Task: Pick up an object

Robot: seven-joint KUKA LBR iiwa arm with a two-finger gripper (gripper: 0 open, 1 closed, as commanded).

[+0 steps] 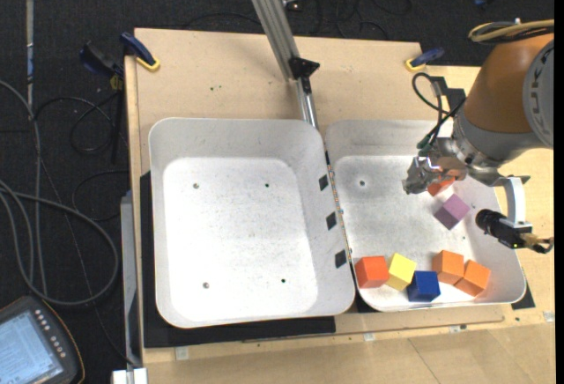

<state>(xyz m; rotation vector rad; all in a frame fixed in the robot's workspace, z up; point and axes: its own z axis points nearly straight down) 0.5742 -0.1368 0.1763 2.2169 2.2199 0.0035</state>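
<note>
Red block (438, 187): right bin (388, 164), upper middle, partly under my hand (422, 178). Judged light, rigid, flat-faced; grip opposite flat sides. Hand opening, contact: cannot tell. Purple block (452, 211) just beside; other blocks along near wall.

A purple block (452, 211) lies tilted in the right bin (379, 197), with a reddish-orange block (440, 186) just above it. Along the bin's near edge sit an orange-red block (372, 270), a yellow block (401, 270), a blue block (424, 285) and two orange blocks (462, 270).

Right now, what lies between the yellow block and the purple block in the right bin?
In the camera view, only bare white bin floor lies between the yellow block and the purple block.
</note>
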